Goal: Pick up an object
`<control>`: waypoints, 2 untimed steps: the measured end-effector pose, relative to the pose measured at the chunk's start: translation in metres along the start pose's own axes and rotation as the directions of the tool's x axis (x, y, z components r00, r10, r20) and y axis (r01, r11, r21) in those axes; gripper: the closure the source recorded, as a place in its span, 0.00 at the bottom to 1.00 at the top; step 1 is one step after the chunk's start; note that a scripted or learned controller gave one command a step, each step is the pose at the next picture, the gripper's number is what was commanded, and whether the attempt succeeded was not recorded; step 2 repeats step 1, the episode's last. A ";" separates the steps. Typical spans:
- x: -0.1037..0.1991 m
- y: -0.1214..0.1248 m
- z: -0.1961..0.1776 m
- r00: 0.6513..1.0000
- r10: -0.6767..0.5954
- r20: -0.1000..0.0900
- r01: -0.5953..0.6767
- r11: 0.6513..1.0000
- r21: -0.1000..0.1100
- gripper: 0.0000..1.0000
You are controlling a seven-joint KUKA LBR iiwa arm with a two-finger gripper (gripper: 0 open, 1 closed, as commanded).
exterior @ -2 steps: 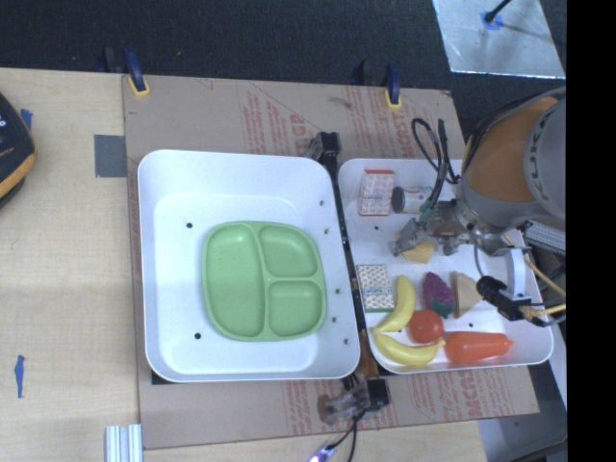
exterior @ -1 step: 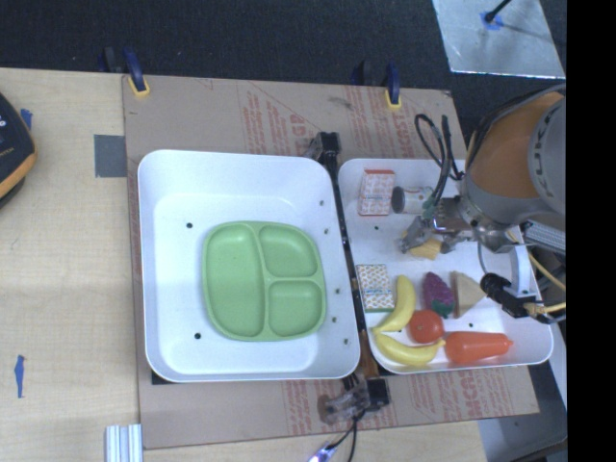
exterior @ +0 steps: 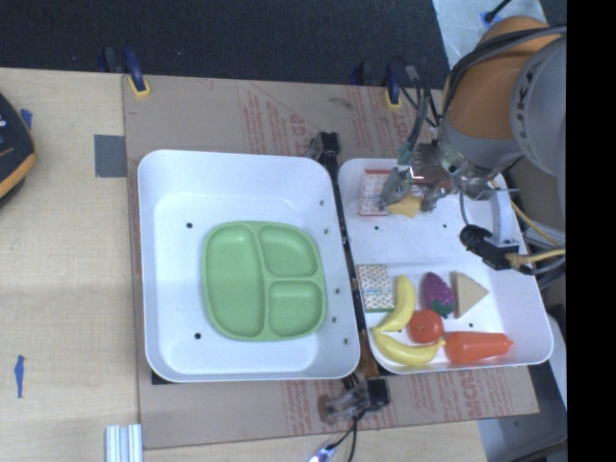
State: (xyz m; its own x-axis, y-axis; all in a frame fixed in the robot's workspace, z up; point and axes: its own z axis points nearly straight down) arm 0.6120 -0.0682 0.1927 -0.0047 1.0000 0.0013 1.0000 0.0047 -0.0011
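No readable writing. My gripper (exterior: pixel 409 192) over right bin (exterior: pixel 539 340), jaw state unclear. Two bananas (exterior: pixel 404 327), one tomato (exterior: pixel 425 326), one carrot (exterior: pixel 477 346), one green tray (exterior: pixel 263 279).

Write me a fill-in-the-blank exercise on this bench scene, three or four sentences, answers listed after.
1. The green divided plate lies in the ____ white bin.
2. The green divided plate has ____ compartments.
3. In the right white bin, the round red tomato rests between the two yellow ____.
4. The orange carrot lies near the right bin's ____ edge.

Missing words: left; three; bananas; front
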 end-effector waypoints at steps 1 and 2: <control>0.054 -0.035 -0.045 1.000 0.000 0.000 0.000 1.000 0.002 1.00; 0.054 -0.035 -0.045 1.000 0.000 0.000 0.000 1.000 0.002 1.00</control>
